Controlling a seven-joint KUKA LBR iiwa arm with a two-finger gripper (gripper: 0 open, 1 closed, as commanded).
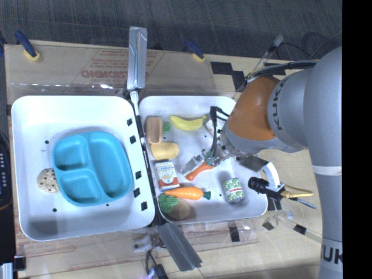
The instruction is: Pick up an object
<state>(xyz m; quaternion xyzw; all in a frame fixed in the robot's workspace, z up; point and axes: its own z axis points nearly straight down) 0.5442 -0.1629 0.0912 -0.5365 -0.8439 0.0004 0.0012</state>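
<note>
A fixed camera looks down at a slant on a bench holding two shallow white bins set side by side. The left bin (26, 156) holds a blue divided plate (92, 167) lying flat near its middle, with a round cookie (47, 181) just beside the plate's left edge.

The right bin (174, 100) holds a scatter of toy food. A yellow banana (187, 122) lies near the far wall. A bread-coloured piece (153, 129) and a pale yellow block (164, 150) sit close together near the left wall. Below them are a small printed carton (166, 174), a carrot (185, 193) lying on its side, and a brown rounded item (177, 209) near the front corner. A small green and white can (233, 190) stands toward the right.

The grey arm (308, 109), with its orange band (253, 109), reaches in from the right and hangs over the right bin. Its gripper (203, 163) is low, near the middle of that bin, right at a small orange and grey item (199, 170) that lies on the bin floor. The fingers are too small and cluttered to read, so it cannot be told whether they are spread or closed, or whether they touch the item.

As a judgement, the task looks unfinished: every object appears to rest on the bin floor, and nothing is seen lifted. The gripper seems placed for a grasp on the orange and grey item; closing and raising it remain.
</note>
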